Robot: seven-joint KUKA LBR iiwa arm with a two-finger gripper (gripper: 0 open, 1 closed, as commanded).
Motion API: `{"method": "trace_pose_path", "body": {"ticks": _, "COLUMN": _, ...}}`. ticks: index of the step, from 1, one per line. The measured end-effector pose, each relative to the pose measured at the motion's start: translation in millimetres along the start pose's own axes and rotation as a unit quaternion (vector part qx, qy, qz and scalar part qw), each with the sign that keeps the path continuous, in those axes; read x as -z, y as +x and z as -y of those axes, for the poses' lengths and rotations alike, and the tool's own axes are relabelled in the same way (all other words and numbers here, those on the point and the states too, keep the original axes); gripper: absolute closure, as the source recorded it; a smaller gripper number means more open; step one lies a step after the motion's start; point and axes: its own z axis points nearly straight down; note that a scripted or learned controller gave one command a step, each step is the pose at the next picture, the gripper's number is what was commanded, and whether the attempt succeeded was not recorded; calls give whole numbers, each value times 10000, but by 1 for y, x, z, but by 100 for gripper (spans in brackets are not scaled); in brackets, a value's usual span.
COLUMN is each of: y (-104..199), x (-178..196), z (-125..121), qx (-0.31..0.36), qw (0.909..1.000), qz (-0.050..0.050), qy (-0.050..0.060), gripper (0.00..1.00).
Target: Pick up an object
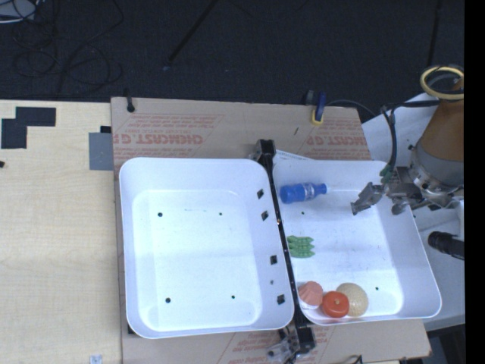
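Note:
The right bin (409,237) holds several small objects. A blue bottle (303,192) lies on its side near the bin's back left. A green ridged piece (301,246) rests by the left wall. In the front left corner a pale pink round piece (310,293), a red round piece (335,304) and a beige ball (354,298) cluster together. My gripper (380,205) hovers over the bin's back right part, well to the right of the bottle. Its fingers are spread open with nothing between them.
The left bin (129,226) sits beside the right one, with a black divider rail (276,226) between them. Both stand on a cardboard sheet (197,131). A blue and yellow clamp (318,108) grips the cardboard's back edge. A black cable (392,139) loops near the wrist.

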Motion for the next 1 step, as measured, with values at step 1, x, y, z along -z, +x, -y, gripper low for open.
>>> {"method": "trace_pose_path", "body": {"ticks": 1, "y": -27, "x": 81, "z": 25, "qx": -11, "qw": 10000, "qz": 16, "qy": -30, "gripper": 0}}
